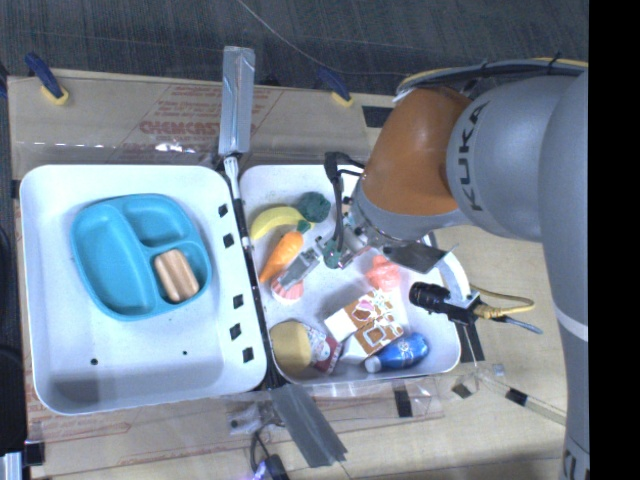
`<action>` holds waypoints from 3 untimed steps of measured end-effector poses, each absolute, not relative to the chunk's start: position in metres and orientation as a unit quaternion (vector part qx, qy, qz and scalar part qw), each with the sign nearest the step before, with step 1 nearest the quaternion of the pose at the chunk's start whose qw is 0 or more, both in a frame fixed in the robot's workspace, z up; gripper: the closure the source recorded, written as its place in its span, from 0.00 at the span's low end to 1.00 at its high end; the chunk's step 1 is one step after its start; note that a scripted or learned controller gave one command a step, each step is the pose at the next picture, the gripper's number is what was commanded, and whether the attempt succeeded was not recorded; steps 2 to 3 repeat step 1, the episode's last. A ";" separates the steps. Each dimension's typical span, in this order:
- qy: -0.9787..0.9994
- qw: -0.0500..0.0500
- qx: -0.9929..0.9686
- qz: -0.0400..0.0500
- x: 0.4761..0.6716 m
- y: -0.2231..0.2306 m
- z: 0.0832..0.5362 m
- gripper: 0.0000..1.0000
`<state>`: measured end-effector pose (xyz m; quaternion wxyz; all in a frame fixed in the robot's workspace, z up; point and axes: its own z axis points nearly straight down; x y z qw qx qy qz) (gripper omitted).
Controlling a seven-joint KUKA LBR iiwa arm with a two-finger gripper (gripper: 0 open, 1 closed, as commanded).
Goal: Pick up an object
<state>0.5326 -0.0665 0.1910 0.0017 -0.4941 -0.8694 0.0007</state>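
pincer (335, 253): down in the right bin (440, 353), grip state can't tell
target: carrot (281, 253), just left of pincer, touching banana (274, 221)
axis: carrot runs diagonally, tip low-left

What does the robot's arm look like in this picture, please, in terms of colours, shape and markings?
The arm is thick, rounded and glossy grey, with a broad orange band above the wrist. Dark KUKA lettering runs along the grey casing beside that band. Below the orange band, the tool is a small dark and metallic assembly with a black cable looping beside it.
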 end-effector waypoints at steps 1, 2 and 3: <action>-0.894 -0.003 -0.449 0.000 0.574 -0.131 0.265 0.00; -0.894 -0.003 -0.449 0.000 0.574 -0.131 0.265 0.00; -0.894 -0.003 -0.449 0.000 0.574 -0.131 0.265 0.00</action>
